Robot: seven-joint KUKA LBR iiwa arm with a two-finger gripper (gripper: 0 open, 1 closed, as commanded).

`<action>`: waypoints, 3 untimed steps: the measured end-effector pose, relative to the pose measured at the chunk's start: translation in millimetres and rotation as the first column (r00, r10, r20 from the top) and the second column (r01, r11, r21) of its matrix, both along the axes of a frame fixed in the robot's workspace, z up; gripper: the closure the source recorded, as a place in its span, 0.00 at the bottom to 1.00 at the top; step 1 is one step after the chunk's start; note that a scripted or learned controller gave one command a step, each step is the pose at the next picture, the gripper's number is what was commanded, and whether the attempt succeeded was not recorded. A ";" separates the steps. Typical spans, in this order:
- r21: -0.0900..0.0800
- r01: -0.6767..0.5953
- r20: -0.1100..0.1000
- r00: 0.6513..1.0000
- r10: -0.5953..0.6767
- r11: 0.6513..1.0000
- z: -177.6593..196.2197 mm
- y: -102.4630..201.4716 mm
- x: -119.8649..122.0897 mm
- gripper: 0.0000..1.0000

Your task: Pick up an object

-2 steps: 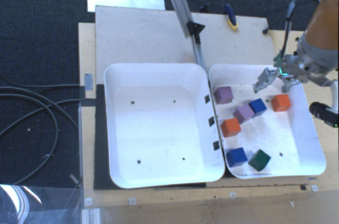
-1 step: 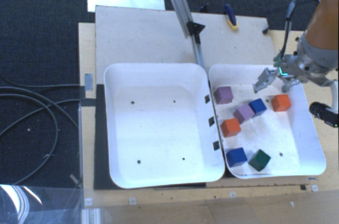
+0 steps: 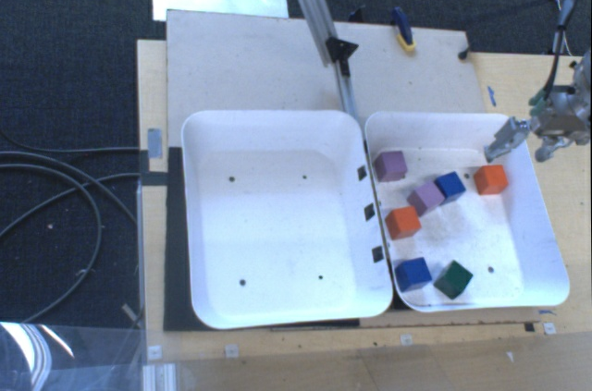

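Bench [image 3: 250,56] of pale board, seen from above at a slant, bearing two shallow white bins side by side. Left bin [image 3: 199,195]: the larger in view, its floor marked by four small dark dots. Right bin [image 3: 546,241]: touching the left bin along a shared edge where three small dark clips sit; it holds seven blocks. Arm [image 3: 578,107]: grey, entering at the right edge of the view, above the upper right corner of the right bin. Gripper [image 3: 525,142]: at the arm's end, over the bin's right rim, with two fingers standing apart, one pale finger [image 3: 507,140] angled down and left toward the bin floor; nothing lies between them. Blocks, all resting on the floor of the right bin: a purple block [image 3: 390,164] near the upper left corner; an orange block [image 3: 490,179] at the upper right, just below the gripper's pale finger and apart from it; a blue block [image 3: 450,186] touching a lilac block [image 3: 426,198] near the middle; a second orange block [image 3: 402,222] just below and left of the lilac one; a second blue block [image 3: 413,274] and a dark green block [image 3: 453,279] near the lower edge, close together.
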State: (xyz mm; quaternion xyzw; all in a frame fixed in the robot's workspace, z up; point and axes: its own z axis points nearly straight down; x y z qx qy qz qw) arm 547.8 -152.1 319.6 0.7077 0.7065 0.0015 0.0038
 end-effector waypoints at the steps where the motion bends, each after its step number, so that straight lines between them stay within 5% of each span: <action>1: 0.001 -0.008 -0.002 1.000 0.008 1.000 -6.5 2.4 50.9 0.00; 2: 0.002 -0.009 -0.005 1.000 0.009 1.000 -57.0 -5.8 122.2 0.00; 3: -0.001 0.000 -0.003 1.000 0.000 1.000 -34.2 -52.5 107.8 0.00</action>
